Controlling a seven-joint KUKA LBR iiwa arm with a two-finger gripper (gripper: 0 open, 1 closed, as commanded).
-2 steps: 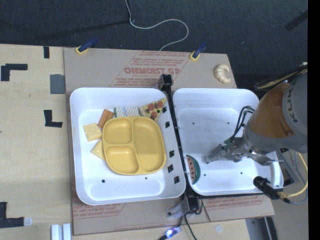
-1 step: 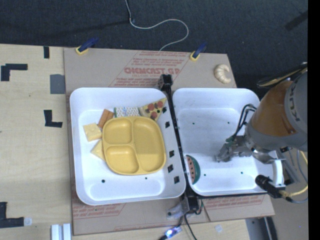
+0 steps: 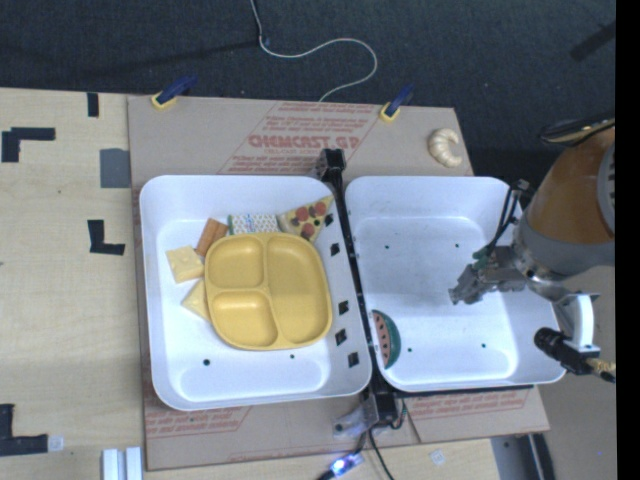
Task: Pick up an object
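**Arm hanging over the right bin, objects lying elsewhere**

We are seeing the grey arm (image 3: pixel 565 218) reaching in from the right, its orange band showing near the frame's edge and its wrist angling down and to the left. The gripper (image 3: pixel 466 290) is hovering over the floor of the right bin (image 3: pixel 430 193), in that bin's right half. We cannot tell how far its jaws are parted, and we are seeing nothing between them.

A watermelon slice (image 3: pixel 386 336), red with a green rind, is lying against the right bin's left wall near the front corner, well apart from the gripper. In the left bin (image 3: pixel 165 368) a yellow divided plate (image 3: pixel 268 290) is sitting near the middle, with crackers (image 3: pixel 186 263), a brown piece (image 3: pixel 211 235) and a pizza slice (image 3: pixel 310 214) lying around its rear and left edges, partly tucked beneath it.
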